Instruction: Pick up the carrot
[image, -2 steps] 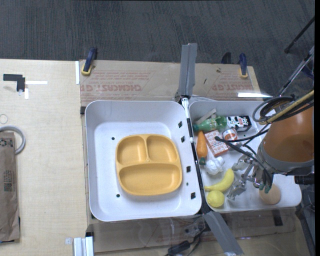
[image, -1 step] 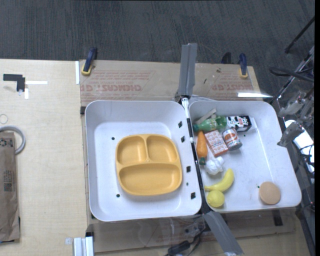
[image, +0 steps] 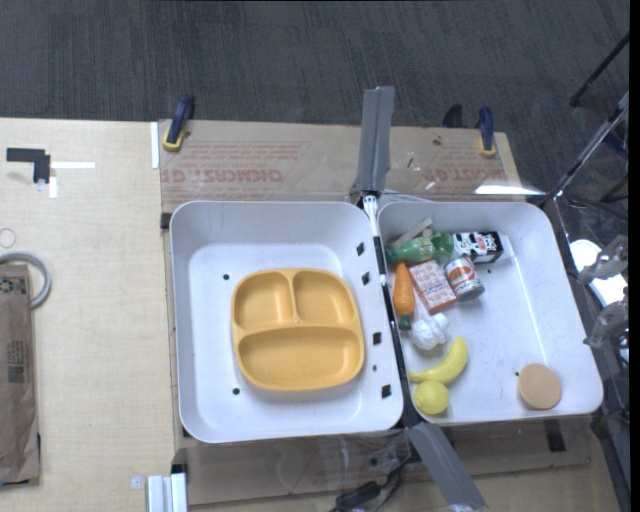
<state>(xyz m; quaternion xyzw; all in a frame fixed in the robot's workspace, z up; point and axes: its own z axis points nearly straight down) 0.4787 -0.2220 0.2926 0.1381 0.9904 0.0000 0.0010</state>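
The carrot (image: 403, 289) is a small orange piece lying lengthwise against the left wall of the right bin (image: 560, 300). A green packet (image: 420, 245) lies just beyond it, a red box (image: 432, 287) touches its right side, and a white lumpy item (image: 428, 331) sits just in front of it.
The right bin also holds a small can (image: 463, 277), a black-and-white carton (image: 477, 245), a banana (image: 446, 362), a lemon (image: 431, 397) and a tan disc (image: 540, 386). A yellow divided plate (image: 298, 330) lies in the left bin (image: 195, 300). Grey metal framework (image: 610, 290) stands past the right bin's edge.
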